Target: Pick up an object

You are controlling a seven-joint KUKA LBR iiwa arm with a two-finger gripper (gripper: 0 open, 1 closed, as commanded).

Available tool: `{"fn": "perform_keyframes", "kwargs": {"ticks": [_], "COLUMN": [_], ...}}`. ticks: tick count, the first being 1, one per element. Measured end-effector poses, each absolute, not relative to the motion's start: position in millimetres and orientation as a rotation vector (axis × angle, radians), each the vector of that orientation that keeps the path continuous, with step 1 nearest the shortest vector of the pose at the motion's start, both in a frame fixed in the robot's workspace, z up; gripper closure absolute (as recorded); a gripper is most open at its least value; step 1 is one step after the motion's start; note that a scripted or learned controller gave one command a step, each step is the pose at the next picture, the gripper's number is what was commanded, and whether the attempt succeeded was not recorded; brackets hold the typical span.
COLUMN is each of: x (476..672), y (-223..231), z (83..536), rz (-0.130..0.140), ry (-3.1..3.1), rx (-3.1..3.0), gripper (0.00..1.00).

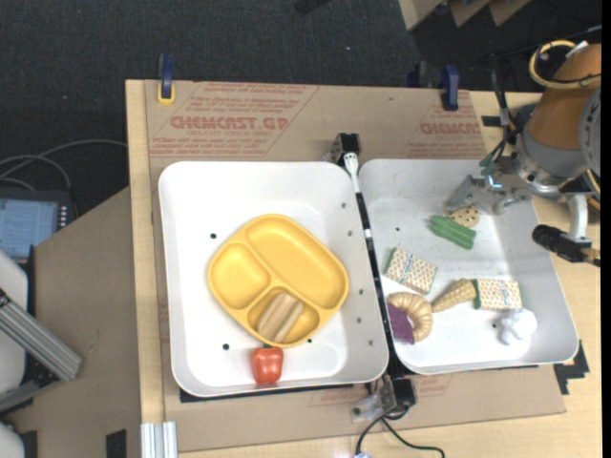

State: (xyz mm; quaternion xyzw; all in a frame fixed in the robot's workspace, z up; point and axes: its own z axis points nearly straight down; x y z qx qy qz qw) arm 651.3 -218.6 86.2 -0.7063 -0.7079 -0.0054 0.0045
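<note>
My gripper (482, 201) hangs over the back right part of the right bin (544, 342), its grey fingers (462, 197) spread open with nothing between them. Just below the fingertips lies a small tan cracker (465, 218), with a green pod (451, 231) beside it. Farther forward in the same bin are a checkered packet (411, 270), a croissant (414, 307) on a purple piece (401, 324), a tan cone (454, 295), a second packet (499, 294) and a small white figure (516, 327).
The left bin (186, 256) holds a yellow divided plate (277, 256) with a bread roll (280, 315) in its front compartment, and a red pepper (268, 364) by the front rim. A black ridge (361, 218) separates the bins. Blue clamps (450, 89) pin the board's back edge.
</note>
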Motion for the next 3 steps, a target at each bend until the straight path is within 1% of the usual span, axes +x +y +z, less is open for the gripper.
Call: {"fn": "perform_keyframes", "kwargs": {"ticks": [1, 3], "x": [644.8, 660.6], "y": [-203, -201], "z": [85, 85], "rz": [0.001, -0.003], "ry": [-2.222, -2.225], "rx": [-2.218, -2.223], "gripper": [0.00, 0.00]}}
